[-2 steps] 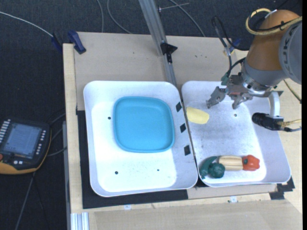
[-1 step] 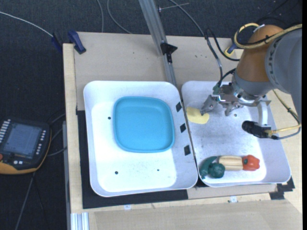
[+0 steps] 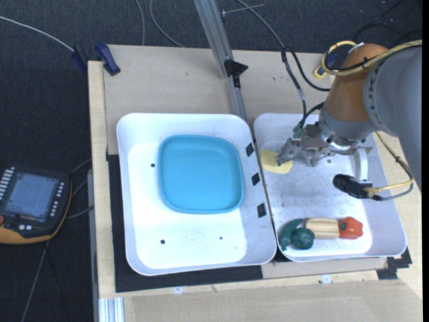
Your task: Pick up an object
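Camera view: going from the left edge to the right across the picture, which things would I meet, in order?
Handheld control pendant → blue clamp → blue tray in the left bin → pale yellow object → green object → tan piece → red object.

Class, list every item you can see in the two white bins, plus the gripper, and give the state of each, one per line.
blue plate: lying flat in the left bin, nothing on it.
yellow piece: at the right bin's left edge, beside the gripper.
green item: at the near wall.
tan stick: lying flat between green and red.
red item: at the stick's right end.
gripper: low over the right bin.
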